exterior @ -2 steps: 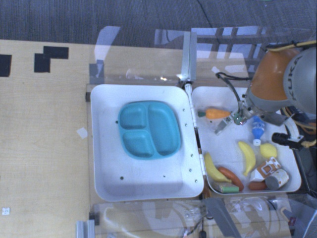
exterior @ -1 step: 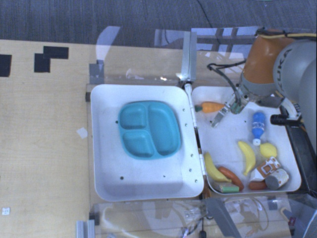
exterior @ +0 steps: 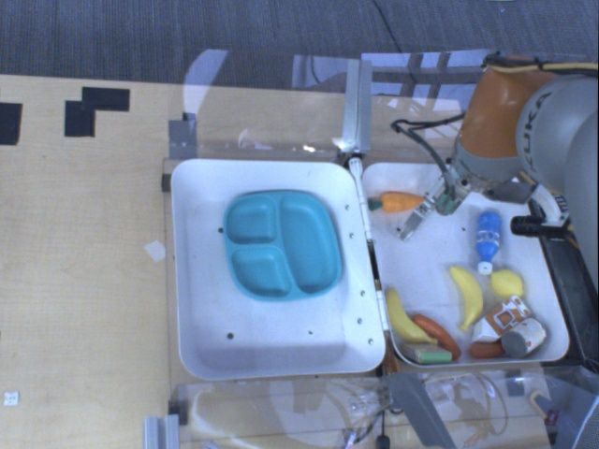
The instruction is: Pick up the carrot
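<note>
We see an orange carrot (exterior: 404,201) with a green tip in the white right bin (exterior: 559,342); a blue bottle (exterior: 488,234) with a white cap; two yellow bananas (exterior: 467,295); a yellow lemon (exterior: 506,283); a turquoise tray (exterior: 282,244) in the white left bin (exterior: 201,344); the arm (exterior: 547,124) grey, banded orange.

A single fixed camera looked down on the bench (exterior: 84,251) from above at a slant, far enough back to take in both white bins whole. The left bin (exterior: 201,344) sat near the middle of the view and the right bin (exterior: 552,349) ran toward its right side. Dark carpet (exterior: 187,12) filled the far strip, and the arm (exterior: 524,120) entered from the right.
</note>
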Action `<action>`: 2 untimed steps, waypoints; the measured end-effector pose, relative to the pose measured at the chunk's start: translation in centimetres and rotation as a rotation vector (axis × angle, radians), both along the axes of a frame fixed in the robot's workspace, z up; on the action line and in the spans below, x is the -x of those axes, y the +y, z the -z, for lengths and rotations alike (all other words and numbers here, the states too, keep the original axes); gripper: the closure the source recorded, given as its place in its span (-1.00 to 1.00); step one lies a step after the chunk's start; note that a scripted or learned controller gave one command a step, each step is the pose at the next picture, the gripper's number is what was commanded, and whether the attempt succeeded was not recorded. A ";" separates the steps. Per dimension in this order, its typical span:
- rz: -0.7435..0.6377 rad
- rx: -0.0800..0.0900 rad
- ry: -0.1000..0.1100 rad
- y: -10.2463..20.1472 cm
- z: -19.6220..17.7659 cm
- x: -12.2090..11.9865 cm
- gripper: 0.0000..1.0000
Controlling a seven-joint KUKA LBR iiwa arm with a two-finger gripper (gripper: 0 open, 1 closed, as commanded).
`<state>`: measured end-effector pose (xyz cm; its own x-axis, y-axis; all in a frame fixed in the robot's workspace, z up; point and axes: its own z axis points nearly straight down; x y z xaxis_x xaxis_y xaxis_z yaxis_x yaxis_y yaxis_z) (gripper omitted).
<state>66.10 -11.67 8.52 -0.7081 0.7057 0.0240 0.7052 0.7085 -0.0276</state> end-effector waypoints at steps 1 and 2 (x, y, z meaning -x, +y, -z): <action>-0.002 0.004 -0.035 0.1 -1.6 -0.7 1.00; 0.299 0.002 -0.047 2.0 -11.4 0.7 1.00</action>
<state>65.39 -9.69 19.88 -0.4691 0.8831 -0.0056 0.8831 0.4691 0.0086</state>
